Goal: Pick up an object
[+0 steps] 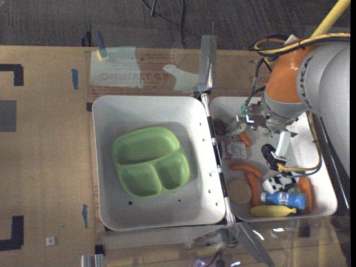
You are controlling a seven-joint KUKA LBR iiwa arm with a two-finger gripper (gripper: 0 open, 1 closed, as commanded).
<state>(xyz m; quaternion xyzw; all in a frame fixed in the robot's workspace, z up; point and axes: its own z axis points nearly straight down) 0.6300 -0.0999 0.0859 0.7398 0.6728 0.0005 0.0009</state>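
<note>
A tan wooden counter is seen against dark carpet; glossy white bins are set at centre. The end effector's state cannot be told.

You look down from above bench, slight slant, mid distance. Left bin sits centre frame, right bin toward right edge. Arm enters from right. Floor at top.

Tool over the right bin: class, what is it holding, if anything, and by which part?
It cannot be told: the tool is over the right bin, its tip too unclear to show any object held.
</note>
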